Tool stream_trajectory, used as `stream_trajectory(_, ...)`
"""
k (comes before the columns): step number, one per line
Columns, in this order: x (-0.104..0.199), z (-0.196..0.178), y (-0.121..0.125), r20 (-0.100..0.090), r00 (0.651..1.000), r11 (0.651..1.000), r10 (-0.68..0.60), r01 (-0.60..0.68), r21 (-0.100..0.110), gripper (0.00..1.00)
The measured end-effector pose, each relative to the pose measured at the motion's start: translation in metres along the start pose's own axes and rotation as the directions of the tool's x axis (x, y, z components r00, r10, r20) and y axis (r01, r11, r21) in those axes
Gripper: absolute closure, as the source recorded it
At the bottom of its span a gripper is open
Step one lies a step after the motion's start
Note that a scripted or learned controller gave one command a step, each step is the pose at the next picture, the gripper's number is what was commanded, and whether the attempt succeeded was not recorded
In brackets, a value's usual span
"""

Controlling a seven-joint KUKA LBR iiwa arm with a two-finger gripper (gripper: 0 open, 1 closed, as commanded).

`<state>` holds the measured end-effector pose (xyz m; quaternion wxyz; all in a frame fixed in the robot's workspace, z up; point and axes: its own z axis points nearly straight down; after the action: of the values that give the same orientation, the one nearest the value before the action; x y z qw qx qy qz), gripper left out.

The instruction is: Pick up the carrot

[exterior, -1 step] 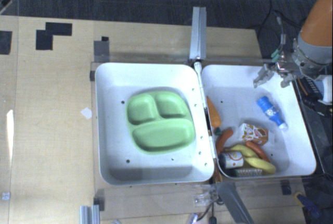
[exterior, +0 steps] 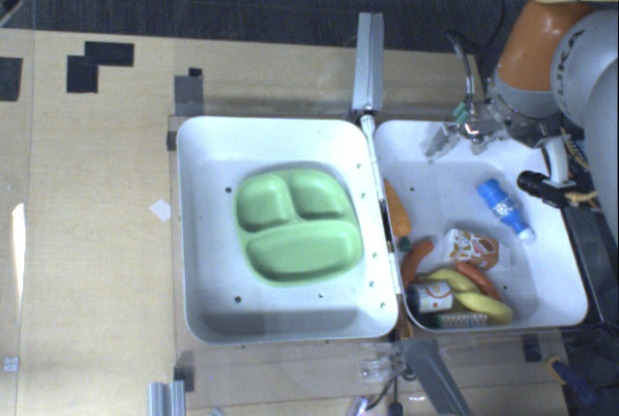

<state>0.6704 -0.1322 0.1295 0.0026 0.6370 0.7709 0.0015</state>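
On my left the green divided plate [exterior: 298,222] sits alone in the left bin [exterior: 208,240], likely the drop spot. The carrot [exterior: 396,211] lies tight against the right bin's [exterior: 566,303] left wall, awkward to straddle. Bananas [exterior: 474,293] and a blue bottle [exterior: 505,208] crowd nearby. My gripper [exterior: 462,133] hovers over the far corner, spread open and holding nothing.

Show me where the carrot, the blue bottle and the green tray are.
carrot [exterior: 396,209], camera view, middle of its orange body
blue bottle [exterior: 504,207], camera view, middle of its body
green tray [exterior: 299,222], camera view, ridge between its compartments
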Motion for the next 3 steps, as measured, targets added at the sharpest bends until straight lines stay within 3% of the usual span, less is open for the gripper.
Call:
stream_trajectory(1,0.001,-0.014,0.003,0.004,1.0,1.0,-0.006,0.006,-0.008,1.0)
stream_trajectory(2,0.006,0.025,0.002,0.001,0.868,0.868,-0.497,0.497,-0.002,1.0)
stream_trajectory(3,-0.012,0.041,-0.01,0.004,0.607,0.607,-0.795,0.795,-0.003,1.0)
